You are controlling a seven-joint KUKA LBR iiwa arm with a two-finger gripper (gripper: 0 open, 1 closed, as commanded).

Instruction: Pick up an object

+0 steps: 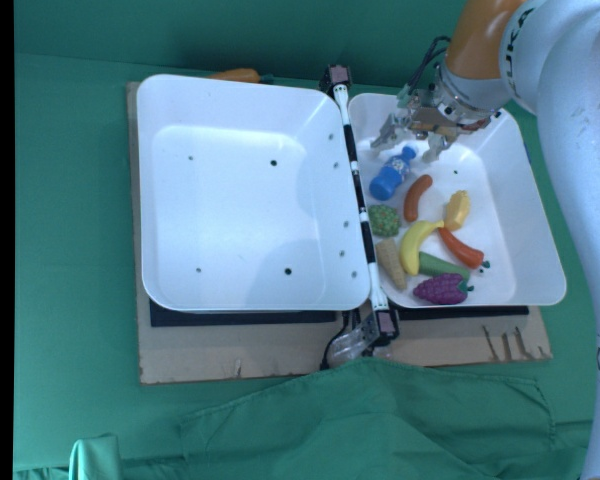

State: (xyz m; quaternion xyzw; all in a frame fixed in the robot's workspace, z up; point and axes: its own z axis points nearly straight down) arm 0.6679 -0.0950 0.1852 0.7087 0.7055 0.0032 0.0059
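Observation:
My gripper (pixel 414 138) hangs over the far part of the right bin (pixel 533 230), fingers spread open, nothing between them. Just below and in front of it lies a blue bottle (pixel 389 177) with its cap end pointing up toward the fingers. Beside the bottle lies a reddish-brown sausage (pixel 417 197). Further forward are a yellow piece (pixel 457 209), a banana (pixel 414 246), a green knobbly fruit (pixel 383 220), a corn cob (pixel 391 263), an orange carrot (pixel 462 249), a green vegetable (pixel 438 264) and purple grapes (pixel 442 289).
The left bin (pixel 152 178) stands beside the right one, a black-and-white divider bar (pixel 357 193) between them. An orange toy (pixel 238 74) lies behind the left bin's far rim. Green cloth (pixel 380 418) covers the bench front.

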